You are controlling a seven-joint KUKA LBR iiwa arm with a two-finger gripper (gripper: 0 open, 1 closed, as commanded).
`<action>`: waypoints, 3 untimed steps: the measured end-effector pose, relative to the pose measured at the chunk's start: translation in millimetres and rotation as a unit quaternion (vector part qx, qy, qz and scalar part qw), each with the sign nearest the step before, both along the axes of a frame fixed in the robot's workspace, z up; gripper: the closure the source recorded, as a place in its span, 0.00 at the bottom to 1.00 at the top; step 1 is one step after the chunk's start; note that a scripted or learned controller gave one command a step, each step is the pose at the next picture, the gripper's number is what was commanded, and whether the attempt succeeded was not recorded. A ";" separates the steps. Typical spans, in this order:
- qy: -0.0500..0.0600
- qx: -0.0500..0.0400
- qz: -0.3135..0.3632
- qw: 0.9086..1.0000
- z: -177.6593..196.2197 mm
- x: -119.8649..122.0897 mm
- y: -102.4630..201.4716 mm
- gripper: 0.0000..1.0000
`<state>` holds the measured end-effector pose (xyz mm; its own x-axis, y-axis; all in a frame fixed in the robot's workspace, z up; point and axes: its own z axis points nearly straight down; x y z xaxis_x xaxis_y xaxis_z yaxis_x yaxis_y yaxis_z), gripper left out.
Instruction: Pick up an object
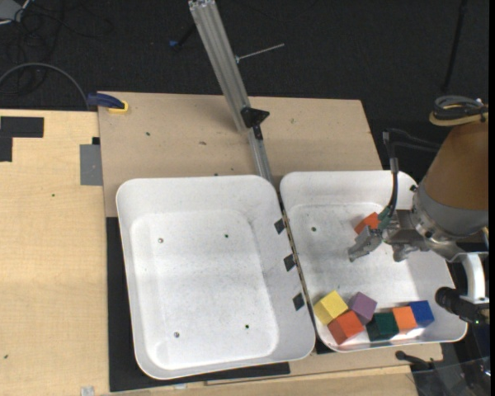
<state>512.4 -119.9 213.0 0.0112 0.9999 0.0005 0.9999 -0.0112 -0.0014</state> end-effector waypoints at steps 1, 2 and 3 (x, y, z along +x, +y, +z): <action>0.000 0.000 -0.002 1.000 9.6 0.3 -0.6 1.00; 0.000 0.000 -0.002 1.000 18.9 0.4 -1.6 1.00; 0.001 0.001 -0.001 1.000 28.2 0.5 -2.5 1.00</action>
